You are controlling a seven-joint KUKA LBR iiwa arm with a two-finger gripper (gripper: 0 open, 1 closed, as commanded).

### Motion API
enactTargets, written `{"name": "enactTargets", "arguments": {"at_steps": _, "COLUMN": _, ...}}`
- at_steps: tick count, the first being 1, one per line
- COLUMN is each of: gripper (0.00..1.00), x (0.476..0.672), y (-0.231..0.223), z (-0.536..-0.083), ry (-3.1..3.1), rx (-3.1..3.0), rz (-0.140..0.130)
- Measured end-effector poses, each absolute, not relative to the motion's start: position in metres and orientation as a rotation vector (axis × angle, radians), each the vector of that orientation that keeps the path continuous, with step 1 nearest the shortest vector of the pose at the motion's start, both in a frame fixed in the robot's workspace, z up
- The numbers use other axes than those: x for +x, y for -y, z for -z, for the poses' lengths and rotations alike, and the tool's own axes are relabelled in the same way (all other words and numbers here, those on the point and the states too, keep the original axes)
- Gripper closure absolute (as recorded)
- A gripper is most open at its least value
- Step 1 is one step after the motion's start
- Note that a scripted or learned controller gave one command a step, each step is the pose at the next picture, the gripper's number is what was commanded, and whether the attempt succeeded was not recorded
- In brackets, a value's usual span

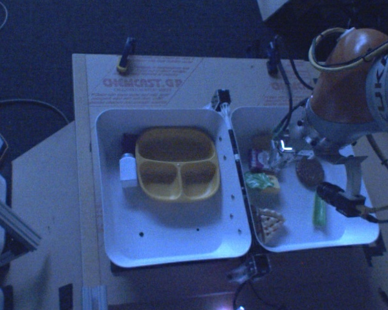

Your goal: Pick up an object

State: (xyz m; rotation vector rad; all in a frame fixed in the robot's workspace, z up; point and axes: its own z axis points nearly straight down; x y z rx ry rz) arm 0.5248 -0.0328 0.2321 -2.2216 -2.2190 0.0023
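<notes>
Small toys [264, 181] scattered, right bin [349, 234]

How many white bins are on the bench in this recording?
2. The left bin holds a yellow divided plate; the right bin sits beside it, partly covered by the arm.

A single fixed camera looks down at a slant from above the bench, far enough back to take in both the left bin [110, 192] and the right bin [297, 231] whole, with the arm [349, 89] entering from the right
</notes>
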Motion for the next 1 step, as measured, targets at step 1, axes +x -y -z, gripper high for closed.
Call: {"name": "enactTargets", "arguments": {"at_steps": 1, "gripper": 1.00, "x": 0.5359, "y": 0.0268, "z": -0.2243, "ry": 2.223, "rx": -2.222, "rz": 0.000}}
